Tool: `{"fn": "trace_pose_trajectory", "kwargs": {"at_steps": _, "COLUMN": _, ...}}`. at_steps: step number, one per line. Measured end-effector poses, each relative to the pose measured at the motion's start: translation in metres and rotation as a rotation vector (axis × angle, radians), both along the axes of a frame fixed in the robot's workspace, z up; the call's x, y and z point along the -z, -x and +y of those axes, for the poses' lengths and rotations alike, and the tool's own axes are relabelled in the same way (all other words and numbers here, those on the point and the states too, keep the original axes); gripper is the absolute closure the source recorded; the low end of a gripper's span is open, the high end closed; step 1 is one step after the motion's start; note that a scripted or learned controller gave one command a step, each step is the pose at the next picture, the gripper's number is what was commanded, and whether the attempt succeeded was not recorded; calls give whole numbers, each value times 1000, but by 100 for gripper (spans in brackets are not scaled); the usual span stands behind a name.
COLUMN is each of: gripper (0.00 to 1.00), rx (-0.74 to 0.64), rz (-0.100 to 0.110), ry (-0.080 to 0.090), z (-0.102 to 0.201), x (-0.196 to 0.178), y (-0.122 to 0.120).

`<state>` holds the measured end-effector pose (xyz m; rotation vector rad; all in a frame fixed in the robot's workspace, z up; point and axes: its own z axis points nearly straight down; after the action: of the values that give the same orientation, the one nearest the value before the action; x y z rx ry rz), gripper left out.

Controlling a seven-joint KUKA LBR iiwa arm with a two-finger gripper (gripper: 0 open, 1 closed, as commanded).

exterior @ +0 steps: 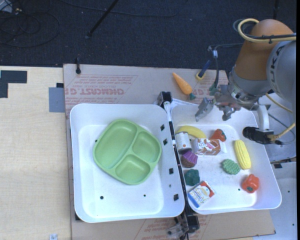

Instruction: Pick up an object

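Cardboard, printed with faint red lettering, lies under two white bins on a pale wooden bench [25, 159]; beyond the bench's far edge the floor is dark carpet crossed by black cables. A few dark grey patches mark the bench's left part. The left bin [85, 199] carries a green divided plate [127, 151] near its middle. The right bin [270, 196] carries small toys: a banana [191, 131] at its far left, a purple piece [189, 158] along the left wall, corn [242, 154] toward the right wall, a red pepper [250, 183] by the near right corner, a packet [200, 193] at the near edge. A carrot [182, 83] lies on the cardboard beyond the bins. The gripper [216, 110] hangs over the right bin's far edge, fingers spread and holding nothing.
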<state>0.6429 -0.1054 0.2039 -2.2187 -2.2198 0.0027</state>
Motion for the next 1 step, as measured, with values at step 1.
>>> {"fn": "trace_pose_trajectory", "kwargs": {"at_steps": 1, "gripper": 0, "rx": 1, "rz": -2, "ry": 1, "z": -40, "x": 116, "y": 26}}
